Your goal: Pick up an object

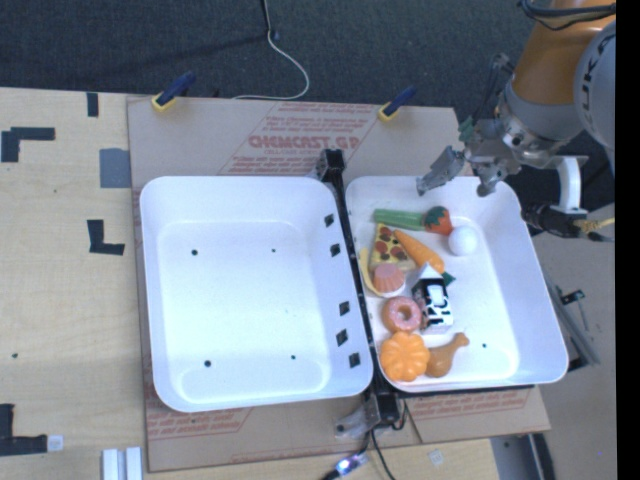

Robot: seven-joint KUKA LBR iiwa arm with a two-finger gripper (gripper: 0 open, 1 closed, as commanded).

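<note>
Hanging over the far right corner of the right bin (535, 268), the gripper (462, 173) sits above the rim with its 2 fingers spread wide and nothing between them. One finger (438, 175) points out over the bin's far edge, the other (489, 180) lies closer to the arm (560, 58). White floor shows along the right side of this bin and near its front right corner, so that part has room. The toys crowd the bin's left half, against the divider where the 2 bins meet.

From far to near, the right bin holds a carrot with a green stalk (412, 218), a white ball (462, 240) just beside it, a pizza slice (392, 248), an orange stick (424, 253) lying across the slice, a pink round piece (389, 278), a black and white toy (433, 303), a pink donut (403, 315), a pumpkin (404, 358) and a drumstick (447, 353) touching the pumpkin. The carrot and ball lie nearest the gripper, below and a little left of it.

The left bin (160, 208) shows bare white floor with a few dark dots. Both bins rest on a cardboard sheet (290, 138) held by 2 clamps (173, 90) at its far edge.
</note>
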